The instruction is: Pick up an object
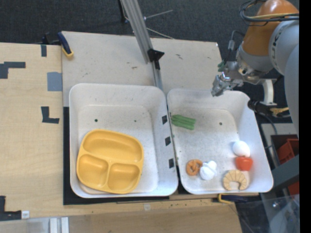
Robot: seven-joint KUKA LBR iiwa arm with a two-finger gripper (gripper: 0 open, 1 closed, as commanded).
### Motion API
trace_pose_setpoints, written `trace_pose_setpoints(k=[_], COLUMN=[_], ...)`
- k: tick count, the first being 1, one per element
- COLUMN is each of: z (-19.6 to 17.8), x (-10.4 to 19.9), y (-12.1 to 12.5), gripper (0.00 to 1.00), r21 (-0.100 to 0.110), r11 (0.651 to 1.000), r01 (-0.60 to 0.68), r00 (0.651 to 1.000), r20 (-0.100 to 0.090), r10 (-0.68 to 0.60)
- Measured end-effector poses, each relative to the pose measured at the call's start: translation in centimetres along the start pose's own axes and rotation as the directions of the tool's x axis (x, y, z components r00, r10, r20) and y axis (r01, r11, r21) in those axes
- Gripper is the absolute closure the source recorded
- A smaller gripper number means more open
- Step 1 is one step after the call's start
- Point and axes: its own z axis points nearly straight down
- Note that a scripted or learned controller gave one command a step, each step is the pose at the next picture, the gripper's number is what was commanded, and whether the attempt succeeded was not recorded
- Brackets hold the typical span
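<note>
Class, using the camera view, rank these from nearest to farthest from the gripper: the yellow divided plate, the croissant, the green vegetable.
Measured from the gripper above the right bin's far edge:
1. Green vegetable, in the right bin's far left part, just below and left of the gripper.
2. Croissant, at the right bin's near edge.
3. Yellow divided plate, across in the left bin, clearly farthest.

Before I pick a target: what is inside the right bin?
Right bin holds a green piece, a pretzel, a white item, a croissant, a red piece and a white egg. Nothing looks covered.
</note>
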Motion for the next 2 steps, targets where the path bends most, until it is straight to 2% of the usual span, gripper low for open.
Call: trace_pose_setpoints(k=[1,2], z=[-6.2,-5.5], x=[0.3,6.4], y=[0.8,-0.7], gripper=[1.00,1.00], r21=[-0.002,0.006], r11=[1.000,1.000], r01=[0.000,0.003], r00=[1.000,1.000], r20=[0.001,-0.002], r10=[0.000,-0.003])
